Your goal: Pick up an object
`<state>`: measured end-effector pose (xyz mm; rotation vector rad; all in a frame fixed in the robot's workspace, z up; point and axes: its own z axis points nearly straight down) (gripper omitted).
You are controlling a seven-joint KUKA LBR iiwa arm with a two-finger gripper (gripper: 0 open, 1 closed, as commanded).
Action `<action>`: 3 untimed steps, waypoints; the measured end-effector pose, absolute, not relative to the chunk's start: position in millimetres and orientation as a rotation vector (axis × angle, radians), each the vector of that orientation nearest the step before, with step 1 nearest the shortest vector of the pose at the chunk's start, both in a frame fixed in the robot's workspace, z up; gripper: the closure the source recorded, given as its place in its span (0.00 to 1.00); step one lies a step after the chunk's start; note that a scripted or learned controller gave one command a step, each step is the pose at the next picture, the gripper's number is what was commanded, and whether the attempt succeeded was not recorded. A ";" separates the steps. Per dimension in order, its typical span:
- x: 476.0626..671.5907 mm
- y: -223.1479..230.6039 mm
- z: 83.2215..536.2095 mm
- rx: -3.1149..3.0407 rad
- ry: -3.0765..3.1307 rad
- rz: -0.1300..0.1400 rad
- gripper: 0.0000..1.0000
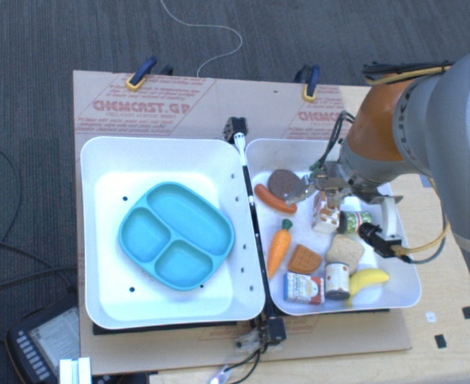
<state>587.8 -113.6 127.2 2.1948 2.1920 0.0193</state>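
Right bin (pixel 395 298), near edge: a small carton (pixel 303 287), a can (pixel 337 281) standing just right of it, and a banana (pixel 367 281) at the near-right corner.

Right bin, middle: an orange cracker-like square (pixel 304 259) just beyond the carton; a carrot (pixel 278 248) lying lengthwise to its left, near the bin's left wall; a pale bread-like piece (pixel 345 250) to the right of the square.

Right bin, farther: a small jar (pixel 355 220) on its side; a white-and-brown object (pixel 326 213) directly under the gripper (pixel 327 187), apparently touching its tip. Whether the fingers are spread or pressed together cannot be told from here, nor whether anything is gripped.

Right bin, far-left: a red sausage-like piece (pixel 274 200), with a grey-brown disc (pixel 285 183) just beyond it, left of the gripper.

Left bin (pixel 98 238): one blue divided plate (pixel 176 234), three compartments, about centred.

Far side: grey arm (pixel 427 126) with orange band entering from the right; two clamps (pixel 141 72) on the board's far edge.
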 end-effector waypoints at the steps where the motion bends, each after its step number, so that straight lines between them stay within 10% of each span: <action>1: 587.0 -112.5 115.2 2.196 2.194 0.018 0.00; 2: 588.0 -113.6 126.9 2.194 2.191 0.020 1.00; 3: 588.0 -113.4 126.7 2.194 2.191 0.020 0.00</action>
